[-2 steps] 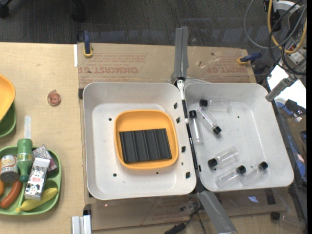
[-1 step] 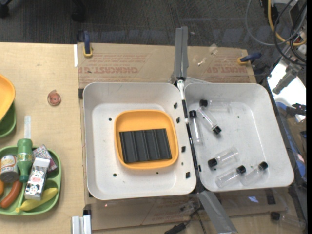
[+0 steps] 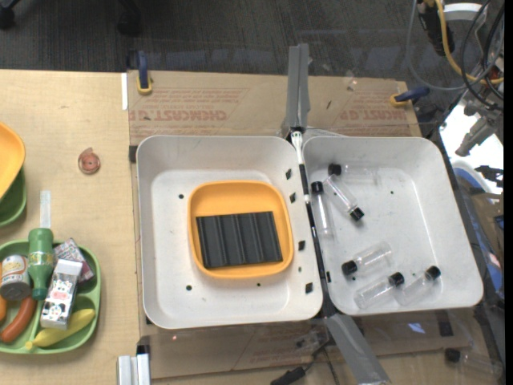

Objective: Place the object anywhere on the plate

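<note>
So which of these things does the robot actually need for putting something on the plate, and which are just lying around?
Part of the job:
- orange plate with a dark ridged slab on it, in the left bin
- clear tubes with black caps in the right bin

Just lying about:
- green plate of toy food with a green bottle
- small pink thing
- cardboard

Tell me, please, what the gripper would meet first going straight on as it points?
The gripper seems aimed down-left; probably the rim of the shallow white right-hand bin first, though depth is unclear.
</note>
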Controlling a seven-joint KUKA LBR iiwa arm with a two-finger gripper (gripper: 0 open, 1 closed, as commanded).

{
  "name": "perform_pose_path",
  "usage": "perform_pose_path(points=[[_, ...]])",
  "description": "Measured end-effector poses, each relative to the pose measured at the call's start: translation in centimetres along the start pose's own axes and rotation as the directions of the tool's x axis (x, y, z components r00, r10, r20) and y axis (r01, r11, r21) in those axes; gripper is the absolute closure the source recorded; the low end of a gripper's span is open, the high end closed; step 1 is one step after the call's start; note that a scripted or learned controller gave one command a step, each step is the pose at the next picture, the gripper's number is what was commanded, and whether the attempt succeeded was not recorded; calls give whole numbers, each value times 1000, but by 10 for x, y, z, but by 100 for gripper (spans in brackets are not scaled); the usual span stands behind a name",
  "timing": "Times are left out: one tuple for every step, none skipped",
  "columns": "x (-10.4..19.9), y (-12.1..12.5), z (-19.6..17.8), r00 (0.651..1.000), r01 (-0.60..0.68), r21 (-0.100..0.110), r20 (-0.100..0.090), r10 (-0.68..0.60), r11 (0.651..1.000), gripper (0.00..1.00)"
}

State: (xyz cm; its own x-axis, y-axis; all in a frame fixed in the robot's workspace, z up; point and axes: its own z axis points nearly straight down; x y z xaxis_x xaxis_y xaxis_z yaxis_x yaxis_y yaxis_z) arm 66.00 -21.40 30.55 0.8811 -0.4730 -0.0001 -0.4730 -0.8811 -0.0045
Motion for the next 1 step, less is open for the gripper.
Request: perform_pose_path(points=[[2,5,-2,957,291,1,0,-291,957,0]])
